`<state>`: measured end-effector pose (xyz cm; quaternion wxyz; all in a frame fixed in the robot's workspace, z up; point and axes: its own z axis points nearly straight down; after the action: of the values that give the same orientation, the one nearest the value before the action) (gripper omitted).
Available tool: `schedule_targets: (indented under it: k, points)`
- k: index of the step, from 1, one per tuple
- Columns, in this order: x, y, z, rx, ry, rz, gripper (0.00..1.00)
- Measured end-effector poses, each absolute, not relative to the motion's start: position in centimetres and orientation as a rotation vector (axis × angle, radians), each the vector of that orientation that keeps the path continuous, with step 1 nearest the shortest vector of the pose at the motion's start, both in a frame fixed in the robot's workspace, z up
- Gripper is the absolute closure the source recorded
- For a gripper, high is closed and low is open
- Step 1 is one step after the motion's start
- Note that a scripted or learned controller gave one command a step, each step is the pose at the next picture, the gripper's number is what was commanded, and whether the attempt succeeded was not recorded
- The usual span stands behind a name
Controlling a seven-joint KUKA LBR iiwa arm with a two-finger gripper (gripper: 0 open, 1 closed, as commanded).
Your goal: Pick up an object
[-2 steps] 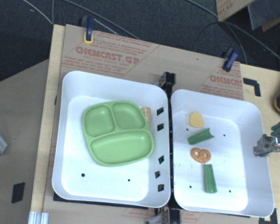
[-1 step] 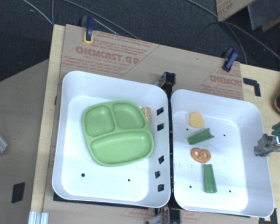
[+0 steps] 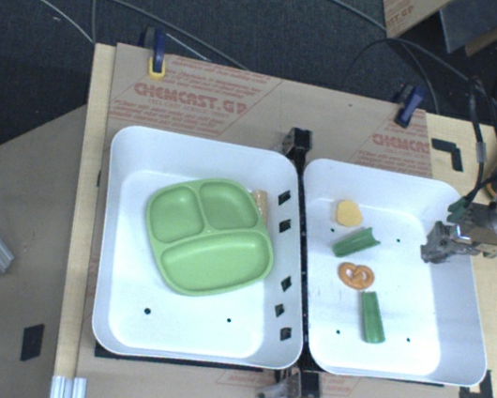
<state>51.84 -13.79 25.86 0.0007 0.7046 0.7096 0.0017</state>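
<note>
The left white bin [image 3: 116, 246] carries a light green plastic divided plate [image 3: 209, 236] lying flat near its middle, with a small tan item [image 3: 259, 201] just beside the plate's far edge. The right white bin [image 3: 431, 354] holds the likely pick targets, spread well apart so each can be reached: a yellow rounded piece [image 3: 349, 213], a short green stick [image 3: 355, 243], an orange pretzel-shaped piece [image 3: 356, 276], and a second green stick [image 3: 372, 318]. The gripper [image 3: 437, 249] hangs over that bin's right side, holding nothing; its opening I cannot tell. Nothing blocks the way across the desk [image 3: 92, 166].
</note>
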Motion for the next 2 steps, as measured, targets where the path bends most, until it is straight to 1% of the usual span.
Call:
schedule_targets:
  k: [1, 2]
  points:
    - [52.3, -9.1, 26.0, 2.216, 2.23, 0.002, 1.0]
    - [53.4, -4.7, 25.7, 2.216, 2.228, 0.003, 1.0]
